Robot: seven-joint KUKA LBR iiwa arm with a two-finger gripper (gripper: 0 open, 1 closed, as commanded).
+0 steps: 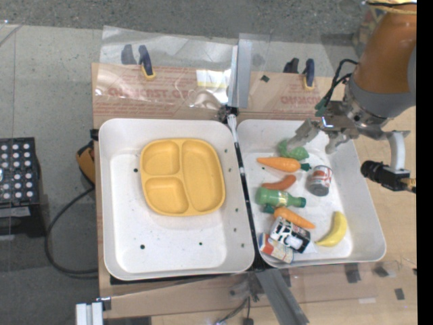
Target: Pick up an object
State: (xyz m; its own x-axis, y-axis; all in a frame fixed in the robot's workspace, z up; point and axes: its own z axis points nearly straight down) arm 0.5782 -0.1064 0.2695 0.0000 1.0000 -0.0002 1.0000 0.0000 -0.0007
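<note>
Camera view shows the grey arm with its orange band reaching in from the right over the right-hand shallow white bin, beside the left white bin that holds a yellow sectioned plastic tray. The two-finger gripper hangs above the bin's upper part with its jaws apart and nothing between them. Just below and to its left lie a green toy piece and an orange plastic carrot, the carrot's long axis running left to right; these are probably the nearest picks. Further down are a small tin can and a yellow banana.
</note>
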